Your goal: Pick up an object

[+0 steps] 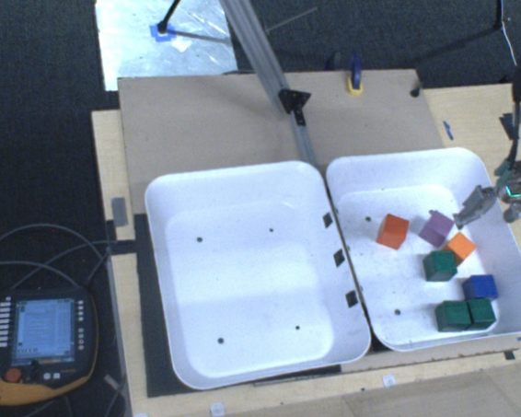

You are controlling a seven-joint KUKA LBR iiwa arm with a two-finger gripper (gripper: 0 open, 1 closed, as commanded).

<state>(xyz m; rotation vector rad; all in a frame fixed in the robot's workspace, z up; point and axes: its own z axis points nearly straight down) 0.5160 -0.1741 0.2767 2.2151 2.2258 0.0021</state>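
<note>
The right bin (pixel 492 169) holds several small blocks. An orange cube (pixel 393 231) and a purple cube (pixel 436 227) lie near its middle. A smaller orange cube (pixel 462 247) sits just right of the purple one, with a dark green cube (pixel 440 265) below it. Toward the front right corner are a blue cube (pixel 480 287) and a green block pair (pixel 466 314). My gripper (pixel 493 207) hangs over the bin's right rim, open, with nothing between its fingers. Its left fingertip (pixel 471 206) is just above the small orange cube.
The left bin (pixel 163 204) stands beside the right one, the two rims touching. A slanted metal pole (pixel 263 55) crosses the board behind the bins. A teach pendant (pixel 39 346) lies off the bench at left.
</note>
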